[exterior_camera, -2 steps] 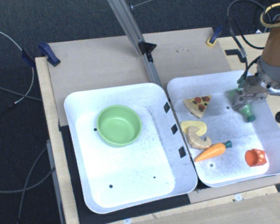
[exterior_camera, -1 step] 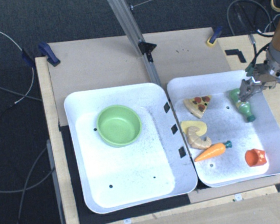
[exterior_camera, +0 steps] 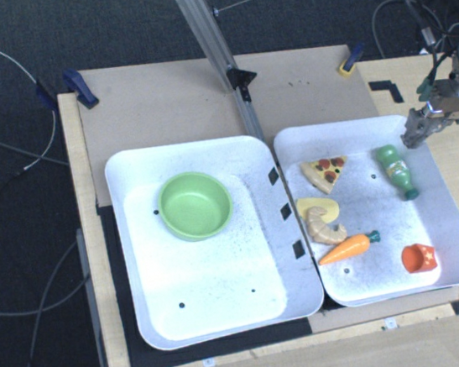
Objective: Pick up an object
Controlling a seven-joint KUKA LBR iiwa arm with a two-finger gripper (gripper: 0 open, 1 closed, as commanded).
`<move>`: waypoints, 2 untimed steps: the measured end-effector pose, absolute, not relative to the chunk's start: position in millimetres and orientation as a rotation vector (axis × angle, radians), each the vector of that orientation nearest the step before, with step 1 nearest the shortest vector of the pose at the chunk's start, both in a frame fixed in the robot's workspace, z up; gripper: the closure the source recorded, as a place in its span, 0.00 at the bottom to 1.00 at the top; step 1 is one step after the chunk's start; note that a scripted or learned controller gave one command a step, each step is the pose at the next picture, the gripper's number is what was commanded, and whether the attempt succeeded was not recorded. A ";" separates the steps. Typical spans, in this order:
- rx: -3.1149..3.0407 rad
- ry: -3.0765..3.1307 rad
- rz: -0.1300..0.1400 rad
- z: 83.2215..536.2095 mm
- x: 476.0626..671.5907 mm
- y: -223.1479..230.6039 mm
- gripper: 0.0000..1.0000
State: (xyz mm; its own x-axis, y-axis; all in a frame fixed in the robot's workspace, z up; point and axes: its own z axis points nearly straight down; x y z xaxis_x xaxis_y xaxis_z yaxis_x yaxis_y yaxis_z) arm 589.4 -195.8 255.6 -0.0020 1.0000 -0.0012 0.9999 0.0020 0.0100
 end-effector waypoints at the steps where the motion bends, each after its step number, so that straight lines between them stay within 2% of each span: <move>1: 2.213 2.227 0.008 261.2 609.2 -146.4 1.00; 2: 2.221 2.234 -0.002 247.7 617.4 -92.5 1.00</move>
State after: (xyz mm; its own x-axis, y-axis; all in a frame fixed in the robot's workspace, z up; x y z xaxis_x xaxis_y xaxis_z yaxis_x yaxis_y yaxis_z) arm 617.4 -92.5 247.7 -0.0060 1.0000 0.0052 1.0000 0.0060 -0.0072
